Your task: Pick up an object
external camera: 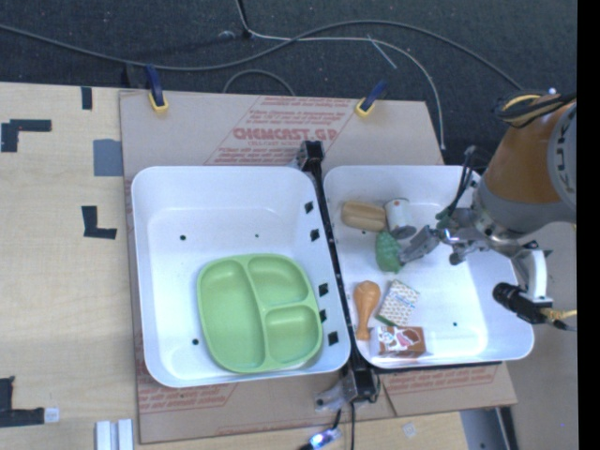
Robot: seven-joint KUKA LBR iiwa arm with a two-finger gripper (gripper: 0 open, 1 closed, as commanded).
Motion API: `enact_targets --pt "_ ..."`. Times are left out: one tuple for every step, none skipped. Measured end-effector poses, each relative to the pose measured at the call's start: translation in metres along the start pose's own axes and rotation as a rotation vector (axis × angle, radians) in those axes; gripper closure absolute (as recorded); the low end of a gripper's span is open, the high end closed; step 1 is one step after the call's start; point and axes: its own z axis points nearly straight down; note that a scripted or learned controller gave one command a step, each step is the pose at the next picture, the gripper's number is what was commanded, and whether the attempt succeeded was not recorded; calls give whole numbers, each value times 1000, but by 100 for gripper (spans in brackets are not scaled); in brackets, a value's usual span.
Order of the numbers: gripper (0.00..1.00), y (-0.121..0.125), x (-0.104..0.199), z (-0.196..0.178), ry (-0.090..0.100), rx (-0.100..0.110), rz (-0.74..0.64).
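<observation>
Reaching in from the right, the gripper (418, 244) hung low over the right bin (469, 345), its dark fingers angled toward the cluster of small things at that bin's left side. Whether those fingers were parted or closed could not be told from above — the metal blurred into one dark shape, and nothing could be seen held between them.

The nearest candidate was a green object (388, 249), lying just beside the tip and perhaps touching it; contact could not be confirmed. Just above it lay a tan cylinder (363, 217) on its side, with a small white cup (397, 213) at its right end. Nearer the front of the bin sat an orange drumstick-shaped toy (366, 303) against the dividing wall, a patterned square packet (399, 302) beside it, and a flat brown-and-white packet (401, 341) at the front wall.

The left bin (159, 214) bore only a green divided plate (260, 312), resting flat toward its front — well apart from the arm and not likely the target.

Judging by the approach, the pick was aimed at the green object. The crowding mattered: the cylinder and cup lay so near that a closing finger might nudge them instead.
</observation>
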Motion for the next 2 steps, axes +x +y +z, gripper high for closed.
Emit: enact_targets --pt "0 7 -6 50 0 1 0" --pt "0 8 -5 73 -1 -1 -1"
